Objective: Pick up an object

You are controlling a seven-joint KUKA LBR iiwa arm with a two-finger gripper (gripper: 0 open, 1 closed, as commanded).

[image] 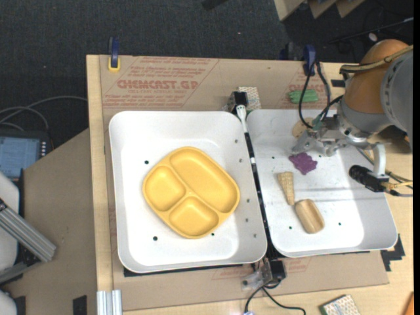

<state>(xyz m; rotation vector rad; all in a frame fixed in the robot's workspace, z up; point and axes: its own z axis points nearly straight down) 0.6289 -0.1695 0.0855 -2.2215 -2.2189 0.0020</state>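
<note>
In the right bin (pixel 367 231) lie three things. A small purple piece (pixel 304 163) rests near the bin's far middle. A tan cone (pixel 287 186) lies just in front of it, and a tan rounded block (pixel 309 215) sits nearer the front. My gripper (pixel 315 140) hangs low over the bin's far part, just behind and to the right of the purple piece, with the arm coming in from the right. Nothing can be seen held in it.
The left bin (pixel 131 133) holds a yellow divided plate (pixel 190 191) in its middle. A ridge where the two bins meet (pixel 252 169) runs between them. A green item (pixel 303 97) lies on the cardboard behind the right bin.
</note>
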